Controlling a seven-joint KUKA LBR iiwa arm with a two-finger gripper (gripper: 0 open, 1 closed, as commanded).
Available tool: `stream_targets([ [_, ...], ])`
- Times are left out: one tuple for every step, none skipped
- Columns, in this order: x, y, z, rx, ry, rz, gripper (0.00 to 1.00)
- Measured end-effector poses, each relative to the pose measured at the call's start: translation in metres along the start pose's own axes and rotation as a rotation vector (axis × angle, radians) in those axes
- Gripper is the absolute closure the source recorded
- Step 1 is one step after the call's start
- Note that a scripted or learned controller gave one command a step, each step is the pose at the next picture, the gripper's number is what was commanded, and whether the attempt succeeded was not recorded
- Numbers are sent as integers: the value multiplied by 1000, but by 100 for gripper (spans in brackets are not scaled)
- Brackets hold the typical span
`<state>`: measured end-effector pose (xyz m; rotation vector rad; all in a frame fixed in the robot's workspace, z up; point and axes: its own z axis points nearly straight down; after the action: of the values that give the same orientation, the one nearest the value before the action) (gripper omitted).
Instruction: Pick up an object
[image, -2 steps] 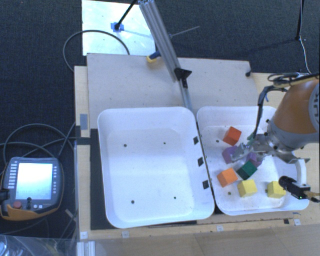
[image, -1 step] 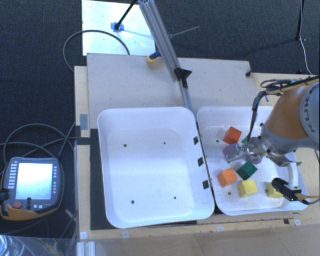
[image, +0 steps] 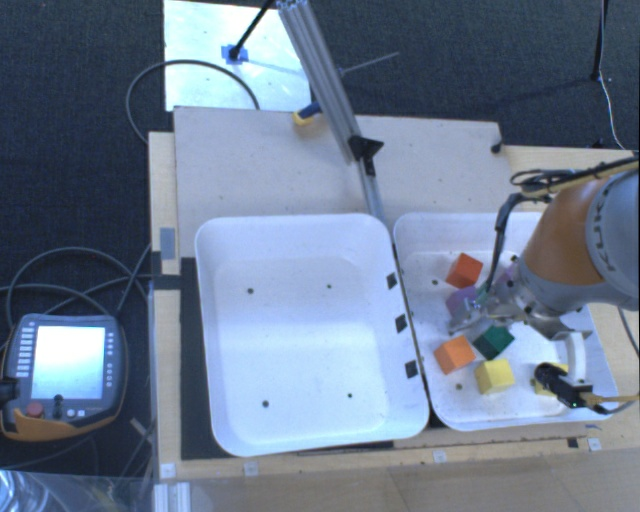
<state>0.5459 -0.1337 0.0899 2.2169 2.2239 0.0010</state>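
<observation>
Our pincer (image: 472, 316) hung low in the right bin (image: 420, 240), just beside a purple block (image: 460, 299); we could not tell whether it was open or closed. Around that purple block we saw two orange blocks (image: 464, 270), a green block (image: 493, 342) and a yellow block (image: 494, 376).

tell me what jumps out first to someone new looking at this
The grey arm with its orange band reaching into the right bin, its claw down among bright blocks: two orange, a green, a yellow, a purple. The teach pendant lies far left.
</observation>
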Motion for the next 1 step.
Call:
stream_targets([
  [0, 1, -12, -4, -1, -1, 100],
])
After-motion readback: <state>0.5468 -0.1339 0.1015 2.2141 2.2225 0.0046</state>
